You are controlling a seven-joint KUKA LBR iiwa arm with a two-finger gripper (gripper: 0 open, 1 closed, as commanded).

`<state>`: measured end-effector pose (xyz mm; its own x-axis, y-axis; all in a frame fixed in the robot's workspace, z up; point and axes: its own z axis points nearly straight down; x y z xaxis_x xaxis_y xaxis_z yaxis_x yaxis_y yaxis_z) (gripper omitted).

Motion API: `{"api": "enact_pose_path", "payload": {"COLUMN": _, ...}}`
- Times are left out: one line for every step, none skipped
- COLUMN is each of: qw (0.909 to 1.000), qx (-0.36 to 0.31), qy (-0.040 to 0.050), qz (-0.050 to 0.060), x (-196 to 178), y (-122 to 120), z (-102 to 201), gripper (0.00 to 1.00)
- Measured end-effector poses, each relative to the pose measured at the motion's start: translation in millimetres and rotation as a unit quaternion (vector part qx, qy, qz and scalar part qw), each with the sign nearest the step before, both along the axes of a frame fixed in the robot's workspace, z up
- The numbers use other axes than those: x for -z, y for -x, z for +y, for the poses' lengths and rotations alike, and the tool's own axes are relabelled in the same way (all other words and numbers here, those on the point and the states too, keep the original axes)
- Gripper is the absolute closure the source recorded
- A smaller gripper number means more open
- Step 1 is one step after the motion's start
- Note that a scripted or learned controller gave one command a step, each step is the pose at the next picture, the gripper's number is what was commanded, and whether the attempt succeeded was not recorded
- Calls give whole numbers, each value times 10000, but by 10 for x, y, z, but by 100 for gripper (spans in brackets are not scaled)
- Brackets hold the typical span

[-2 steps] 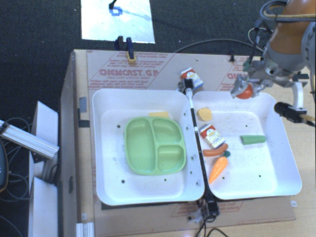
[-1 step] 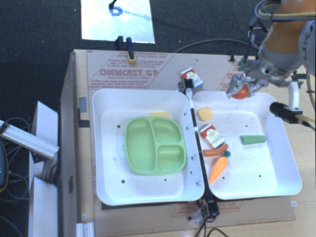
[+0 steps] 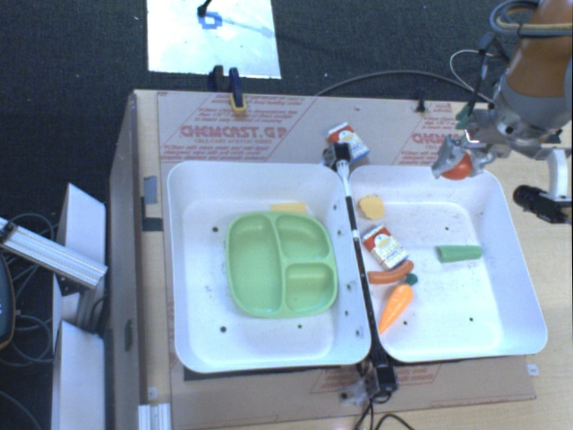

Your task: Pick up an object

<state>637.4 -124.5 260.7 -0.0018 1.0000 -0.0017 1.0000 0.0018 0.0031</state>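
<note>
Bench, gripper (image 3: 456, 162) around red object (image 3: 458, 169)

Gripper (image 3: 455, 163) sits over the far right corner of the right bin (image 3: 510, 325), a red-orange object (image 3: 457, 168) between its fingers. In that bin: carrot (image 3: 395, 305), sausage (image 3: 390, 275), carton (image 3: 385, 246), green block (image 3: 459, 253). Left bin (image 3: 192, 330) holds a green divided plate (image 3: 280, 263).
</note>
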Motion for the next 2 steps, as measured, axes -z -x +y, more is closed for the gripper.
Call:
{"api": "enact_pose_path", "payload": {"qw": 10000, "qx": 0, "qy": -8, "qz": 14, "x": 241, "y": 678, "z": 258, "gripper": 100}}
{"api": "enact_pose_path", "payload": {"qw": 10000, "qx": 2, "qy": -5, "qz": 5, "x": 155, "y": 158, "z": -150, "gripper": 100}}
